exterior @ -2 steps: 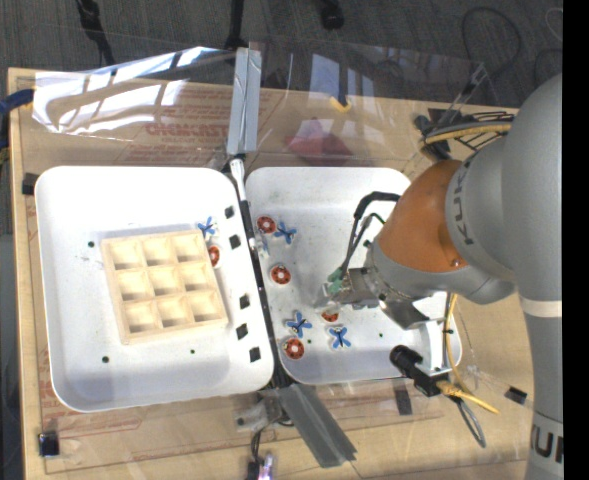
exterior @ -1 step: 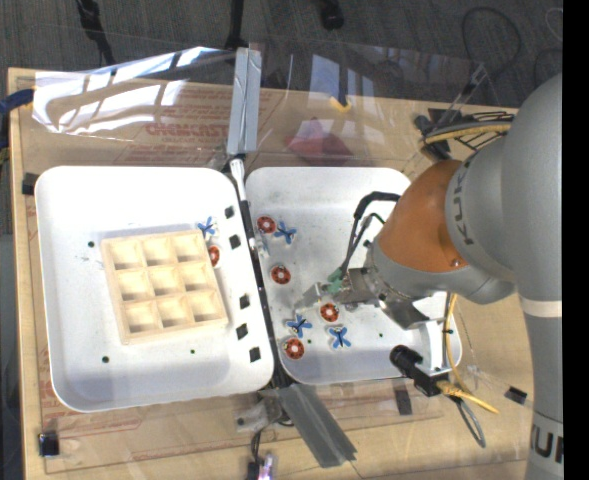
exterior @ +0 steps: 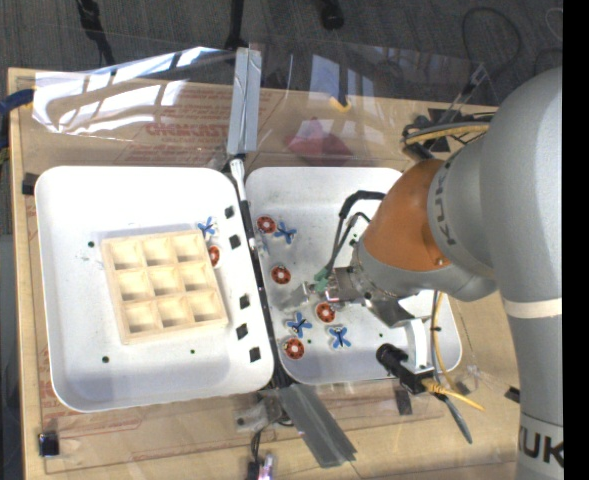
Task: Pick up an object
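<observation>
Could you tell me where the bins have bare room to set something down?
Left bin: bare floor along its left and front edges, around the wooden grid tray. Right bin: a bare strip at the back. Its middle is crowded with red rings, blue jacks and the claw.

The claw (exterior: pixel 326 286) sat low in the right bin (exterior: pixel 374 180), but the orange band and grey wrist above it covered most of its body, so whether its fingers were spread or closed could not be told. The arm (exterior: pixel 519 198) itself ran out of the picture on the right. It hid much of the right bin's far side and its right rim. The small red (exterior: pixel 281 275) and blue pieces (exterior: pixel 296 324) scattered there were too small to identify. The tabletop (exterior: pixel 24 268) was cut off at the bottom edge.
</observation>
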